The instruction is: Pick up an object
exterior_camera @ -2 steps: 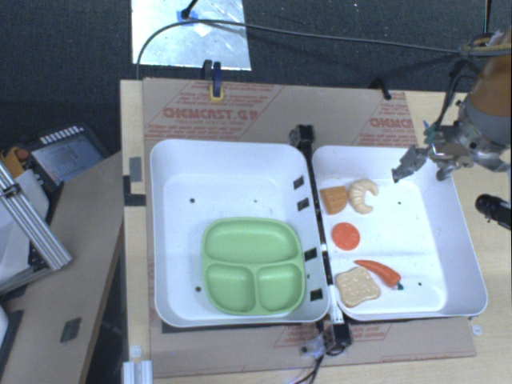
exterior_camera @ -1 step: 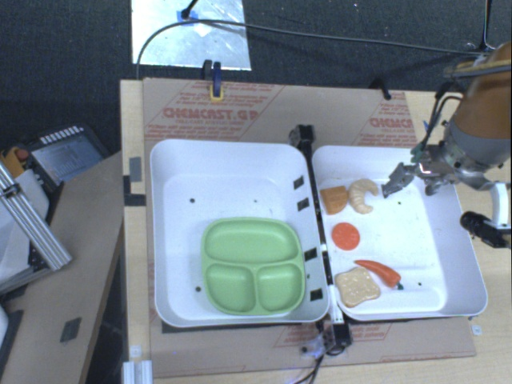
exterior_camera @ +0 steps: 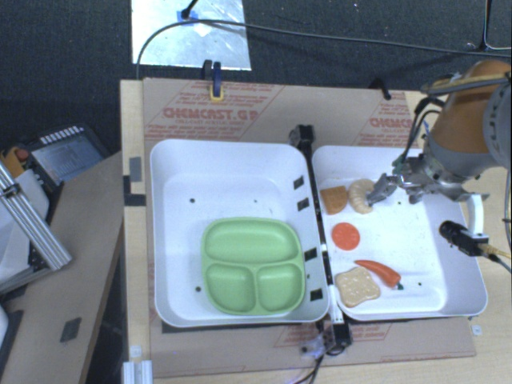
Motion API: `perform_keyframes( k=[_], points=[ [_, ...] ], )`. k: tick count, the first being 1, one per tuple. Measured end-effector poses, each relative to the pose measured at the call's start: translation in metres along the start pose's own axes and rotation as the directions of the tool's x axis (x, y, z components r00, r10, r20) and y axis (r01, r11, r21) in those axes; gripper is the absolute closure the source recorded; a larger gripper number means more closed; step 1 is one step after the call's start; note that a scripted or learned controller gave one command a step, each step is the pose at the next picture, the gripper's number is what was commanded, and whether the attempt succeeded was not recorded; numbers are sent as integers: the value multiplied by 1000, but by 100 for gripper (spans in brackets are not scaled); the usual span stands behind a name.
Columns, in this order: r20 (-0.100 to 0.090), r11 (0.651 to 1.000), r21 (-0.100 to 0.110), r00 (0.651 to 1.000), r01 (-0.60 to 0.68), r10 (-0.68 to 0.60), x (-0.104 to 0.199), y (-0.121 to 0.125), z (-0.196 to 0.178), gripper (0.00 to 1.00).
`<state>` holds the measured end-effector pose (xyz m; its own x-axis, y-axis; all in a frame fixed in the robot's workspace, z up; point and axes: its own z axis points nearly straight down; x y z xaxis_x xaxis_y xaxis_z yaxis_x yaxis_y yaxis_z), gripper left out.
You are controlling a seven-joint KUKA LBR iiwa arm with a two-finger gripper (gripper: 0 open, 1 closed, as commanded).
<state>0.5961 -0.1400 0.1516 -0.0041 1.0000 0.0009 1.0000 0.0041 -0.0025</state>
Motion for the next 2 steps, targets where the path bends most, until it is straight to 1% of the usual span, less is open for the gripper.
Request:
perform_keyframes(
  k=[1, 2],
  points=[
    [1, 1000, 0, 1000, -3, 3, -7, -6, 56, 0],
    [2, 1000, -7, 1000, -1, 1, -8, -4, 42, 100]
  ],
)
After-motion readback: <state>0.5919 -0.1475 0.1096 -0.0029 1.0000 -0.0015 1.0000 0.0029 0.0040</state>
